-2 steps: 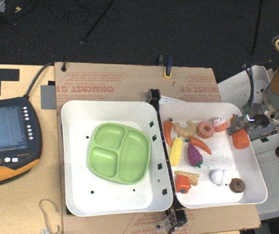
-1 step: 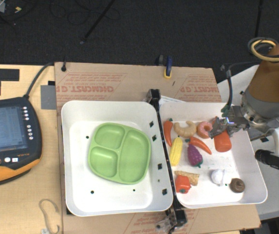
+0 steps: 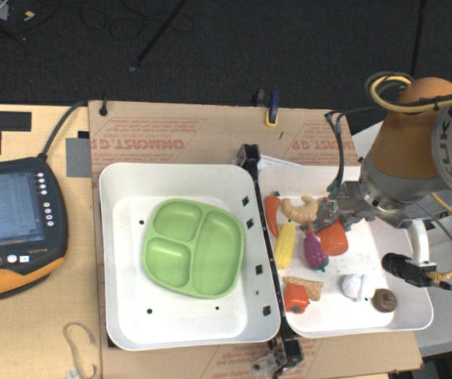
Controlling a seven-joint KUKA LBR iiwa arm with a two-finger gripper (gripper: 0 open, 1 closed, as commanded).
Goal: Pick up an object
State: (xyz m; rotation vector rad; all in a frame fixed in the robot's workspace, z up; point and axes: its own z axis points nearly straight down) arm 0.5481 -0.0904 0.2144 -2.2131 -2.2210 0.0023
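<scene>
Hovering over a glossy orange toy pepper, the gripper (finger spacing indiscernible) nears knobby ginger.

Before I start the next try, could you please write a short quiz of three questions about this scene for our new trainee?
1. True or false: the green divided plate lies in the left bin.
2. Which toy lies directly beside the yellow corn in the right bin? A) purple eggplant B) blue cup C) green apple
3. Fill in: the tool is above the ____ bin.

Key:
1. True.
2. A; the eggplant is just right of the corn.
3. Right; it hangs near the ginger-shaped toy and an orange-red toy.
</scene>
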